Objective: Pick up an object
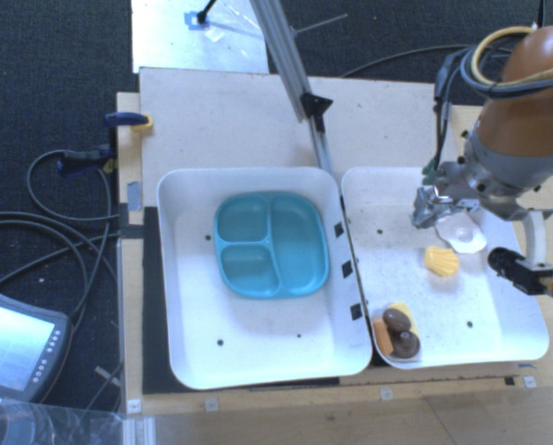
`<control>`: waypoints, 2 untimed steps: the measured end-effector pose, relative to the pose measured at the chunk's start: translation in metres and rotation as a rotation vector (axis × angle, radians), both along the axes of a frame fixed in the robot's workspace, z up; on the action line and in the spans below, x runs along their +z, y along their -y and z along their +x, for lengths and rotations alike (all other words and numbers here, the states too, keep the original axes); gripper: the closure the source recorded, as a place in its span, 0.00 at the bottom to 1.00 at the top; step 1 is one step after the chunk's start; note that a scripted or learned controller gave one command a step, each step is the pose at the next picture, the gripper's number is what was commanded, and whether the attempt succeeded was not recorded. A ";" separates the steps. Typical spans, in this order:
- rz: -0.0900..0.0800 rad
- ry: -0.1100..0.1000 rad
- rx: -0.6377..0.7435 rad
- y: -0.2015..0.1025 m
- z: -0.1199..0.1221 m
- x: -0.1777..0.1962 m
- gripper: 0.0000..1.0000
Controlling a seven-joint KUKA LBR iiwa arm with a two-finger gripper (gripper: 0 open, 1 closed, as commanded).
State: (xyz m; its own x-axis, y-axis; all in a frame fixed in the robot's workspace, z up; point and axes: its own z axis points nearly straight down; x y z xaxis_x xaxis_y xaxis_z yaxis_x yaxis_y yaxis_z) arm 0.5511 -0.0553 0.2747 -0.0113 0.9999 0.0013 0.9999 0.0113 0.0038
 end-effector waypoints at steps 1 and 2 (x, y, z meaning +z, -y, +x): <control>0.000 -0.001 0.000 -0.050 0.019 -0.013 1.00; 0.000 -0.001 -0.001 -0.093 0.026 -0.021 1.00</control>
